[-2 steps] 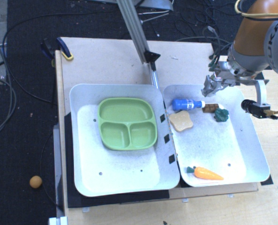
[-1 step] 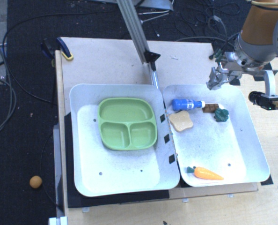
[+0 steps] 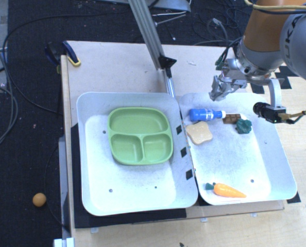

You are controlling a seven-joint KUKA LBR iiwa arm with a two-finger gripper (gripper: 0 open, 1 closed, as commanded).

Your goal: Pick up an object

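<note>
The right bin (image 3: 256,158) holds a blue bottle (image 3: 206,115) lying on its side, a tan bread slice (image 3: 199,133), a small brown piece (image 3: 231,119), a teal lump (image 3: 243,126) and an orange carrot (image 3: 228,191) near the front edge. My gripper (image 3: 218,92) hangs over the bin's back edge, just above and slightly right of the blue bottle. Nothing shows in its grasp. The left bin (image 3: 96,189) carries a green divided plate (image 3: 141,136).
A slanted metal pole (image 3: 149,27) comes down to the bench between the two bins' back corners. A black camera-like part (image 3: 266,111) juts from the arm over the right bin's back right. An orange ball (image 3: 38,199) lies on the floor at left.
</note>
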